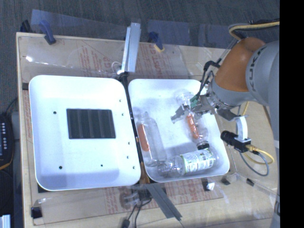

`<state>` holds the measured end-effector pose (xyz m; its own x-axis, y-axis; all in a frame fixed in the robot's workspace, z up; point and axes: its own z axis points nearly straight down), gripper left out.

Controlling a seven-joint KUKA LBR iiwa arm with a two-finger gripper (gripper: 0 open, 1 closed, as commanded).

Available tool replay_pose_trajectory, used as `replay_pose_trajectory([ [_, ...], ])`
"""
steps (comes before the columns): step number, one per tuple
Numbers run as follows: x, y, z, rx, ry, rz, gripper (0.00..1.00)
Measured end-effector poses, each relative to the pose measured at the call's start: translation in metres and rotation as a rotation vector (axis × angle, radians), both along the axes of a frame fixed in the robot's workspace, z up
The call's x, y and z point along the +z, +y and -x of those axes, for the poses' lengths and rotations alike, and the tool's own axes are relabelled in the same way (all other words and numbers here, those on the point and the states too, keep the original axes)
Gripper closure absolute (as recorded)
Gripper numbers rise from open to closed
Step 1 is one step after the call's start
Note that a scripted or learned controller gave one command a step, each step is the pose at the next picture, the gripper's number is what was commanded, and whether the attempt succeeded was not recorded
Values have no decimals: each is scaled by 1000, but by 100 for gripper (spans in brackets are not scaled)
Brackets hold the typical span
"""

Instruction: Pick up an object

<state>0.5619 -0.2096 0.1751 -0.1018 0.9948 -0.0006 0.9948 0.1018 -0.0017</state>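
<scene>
Bench front edge: you see a dark metal bracket (161, 204) and some cabling at the bottom of the view, between the two bins.
Nearest bottle: a clear plastic bottle with a printed label (192, 162) lies on its side along the near wall of the right bin (156, 87), its dark cap pointing toward the arm's side.
Second bottle: a clear bottle with an orange strip inside (148, 139) lies lengthwise by the right bin's left wall, just beside the labelled one.
Left bin: the left bin (42, 127) carries a dark ribbed rectangular panel (90, 123) near its middle.
Third bottle: a clear bottle with orange contents (194, 126) lies in the right half of the right bin, directly under the tool.
Gripper: you find the gripper (186, 110) low over the upper end of that third bottle; whether it is spread or closed, you cannot tell from this angle.
Arm: the grey arm with its orange band (235, 70) comes in over the right bin's right rim.
Far side: a grey metal bar (130, 46) rises from the gap between the bins, with blue clamps (47, 32) on the bench's far edge.
</scene>
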Motion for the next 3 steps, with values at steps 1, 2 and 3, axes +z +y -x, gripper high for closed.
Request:
replay_pose_trajectory([
  [1, -19, 1, -17, 90, -3, 1, 0],
  [2, 1, 1, -5, 131, -2, 1, 0],
  [3, -11, 0, -26, 157, -1, 0, 0],
])
